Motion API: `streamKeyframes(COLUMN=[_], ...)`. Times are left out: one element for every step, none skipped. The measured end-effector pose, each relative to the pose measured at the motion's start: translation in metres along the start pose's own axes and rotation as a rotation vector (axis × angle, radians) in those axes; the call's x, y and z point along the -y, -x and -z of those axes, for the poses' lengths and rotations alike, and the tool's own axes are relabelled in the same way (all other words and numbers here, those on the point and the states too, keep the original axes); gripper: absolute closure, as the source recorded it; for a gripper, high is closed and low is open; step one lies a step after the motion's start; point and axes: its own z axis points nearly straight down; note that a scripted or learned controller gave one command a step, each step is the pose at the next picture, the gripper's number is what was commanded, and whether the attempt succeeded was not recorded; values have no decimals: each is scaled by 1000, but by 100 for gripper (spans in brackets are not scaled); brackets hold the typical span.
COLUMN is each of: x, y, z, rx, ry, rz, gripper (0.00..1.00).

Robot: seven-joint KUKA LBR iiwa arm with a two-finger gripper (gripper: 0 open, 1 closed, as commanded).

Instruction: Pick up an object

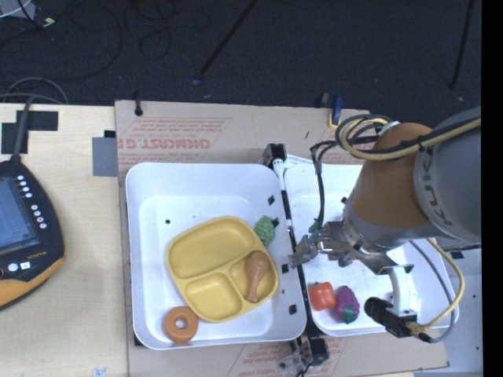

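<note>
Where cables trail, dark floor (236, 38).

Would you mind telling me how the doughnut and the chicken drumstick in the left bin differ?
The doughnut is a round ring with a hole; the drumstick is long and club-shaped. The doughnut is orange and lies on the bin floor by the yellow tray; the drumstick is browner and lies in a tray compartment. Both are toy food in the left bin.

The grey arm (452, 171) reaches in from the right, its orange band (385, 183) bulking above the wrist, yellow and black cables looped over it. The gripper (302, 251) points left, its tip low and small
</note>
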Motion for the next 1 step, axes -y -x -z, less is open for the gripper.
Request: streamKeyframes(x=[0], y=[0], z=[3], rx=[-3], ry=[-11], rz=[-1], gripper=[100])
